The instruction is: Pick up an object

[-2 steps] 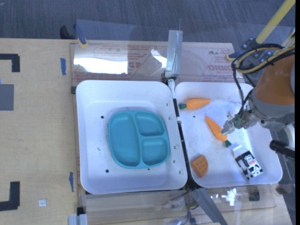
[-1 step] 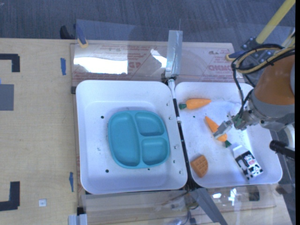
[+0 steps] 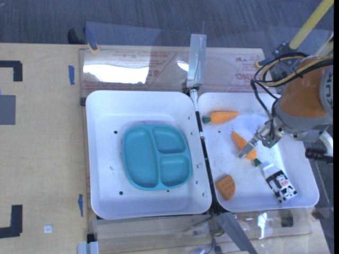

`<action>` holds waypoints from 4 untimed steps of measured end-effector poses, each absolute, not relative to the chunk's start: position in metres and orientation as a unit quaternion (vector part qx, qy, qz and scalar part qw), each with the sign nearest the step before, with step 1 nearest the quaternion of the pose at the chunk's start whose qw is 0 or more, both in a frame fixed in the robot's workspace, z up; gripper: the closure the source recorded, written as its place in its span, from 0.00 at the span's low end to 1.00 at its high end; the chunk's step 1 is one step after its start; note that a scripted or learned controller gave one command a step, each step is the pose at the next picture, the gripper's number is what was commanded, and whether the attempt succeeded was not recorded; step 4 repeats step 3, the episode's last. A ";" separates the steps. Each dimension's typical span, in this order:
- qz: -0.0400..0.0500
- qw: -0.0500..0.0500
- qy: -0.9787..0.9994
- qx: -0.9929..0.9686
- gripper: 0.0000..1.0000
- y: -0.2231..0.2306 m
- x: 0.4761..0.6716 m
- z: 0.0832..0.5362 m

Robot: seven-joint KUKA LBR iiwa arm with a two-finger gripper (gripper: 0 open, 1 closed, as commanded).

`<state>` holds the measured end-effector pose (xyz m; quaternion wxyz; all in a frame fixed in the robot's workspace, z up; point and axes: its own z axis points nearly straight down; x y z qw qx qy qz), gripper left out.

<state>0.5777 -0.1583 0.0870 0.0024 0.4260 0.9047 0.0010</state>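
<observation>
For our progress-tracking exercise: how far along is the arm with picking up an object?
Done: the gripper has reached the right bin and sits low over the small carrot. In hand: nothing visibly lifted; every item lies on the bin floor. Left: closing on the carrot and raising it.

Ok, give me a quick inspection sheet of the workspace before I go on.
Surface: two white bins side by side on a wooden bench.
Job's things: two carrots, one up top, one under the gripper; waffle piece; black-and-white toy.
Clutter: teal divided plate in left bin.
Grippers: gripper low over the second carrot; grasp unclear.
Cables: black loops by the wrist.
Surroundings: grey carpet.
</observation>
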 end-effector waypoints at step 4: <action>0.002 0.002 0.875 0.485 1.00 -0.051 0.634 0.186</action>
